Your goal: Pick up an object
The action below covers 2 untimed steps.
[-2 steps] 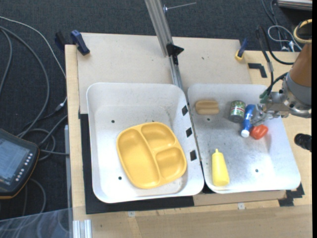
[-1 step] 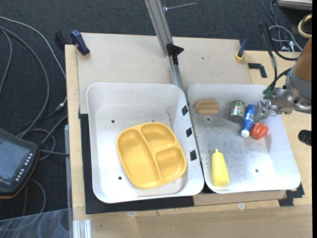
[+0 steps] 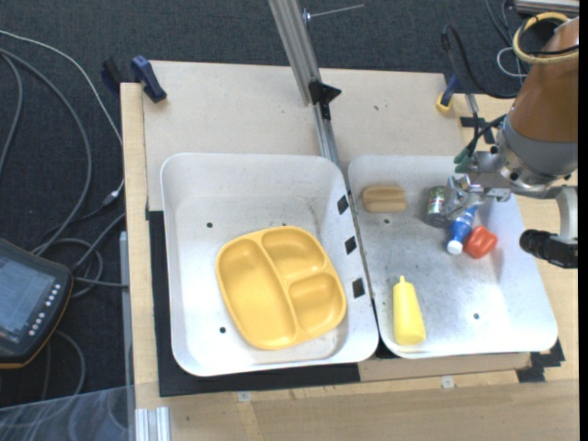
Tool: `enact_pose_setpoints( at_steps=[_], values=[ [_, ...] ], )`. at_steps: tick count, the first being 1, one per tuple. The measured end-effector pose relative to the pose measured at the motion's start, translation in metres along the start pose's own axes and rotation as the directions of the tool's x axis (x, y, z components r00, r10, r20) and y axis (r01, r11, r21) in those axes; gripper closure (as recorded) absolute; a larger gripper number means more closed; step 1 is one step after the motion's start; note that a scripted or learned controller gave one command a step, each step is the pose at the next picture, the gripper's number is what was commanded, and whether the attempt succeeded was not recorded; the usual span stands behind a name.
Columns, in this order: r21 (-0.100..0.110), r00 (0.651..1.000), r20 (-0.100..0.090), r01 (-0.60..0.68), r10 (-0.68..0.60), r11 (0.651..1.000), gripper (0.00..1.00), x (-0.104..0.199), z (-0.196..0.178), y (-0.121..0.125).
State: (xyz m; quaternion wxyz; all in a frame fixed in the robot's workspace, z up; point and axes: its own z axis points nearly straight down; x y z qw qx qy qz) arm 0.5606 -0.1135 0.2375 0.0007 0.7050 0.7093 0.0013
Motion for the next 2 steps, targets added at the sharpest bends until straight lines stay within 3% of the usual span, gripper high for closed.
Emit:
enact_pose_setpoints(
  at_steps=[2],
  values=[
    [0.001, 1.0, -0.002, 0.002, -0.002, 1.0, 1.0, 0.104, -0.004, 0.02]
  ],
)
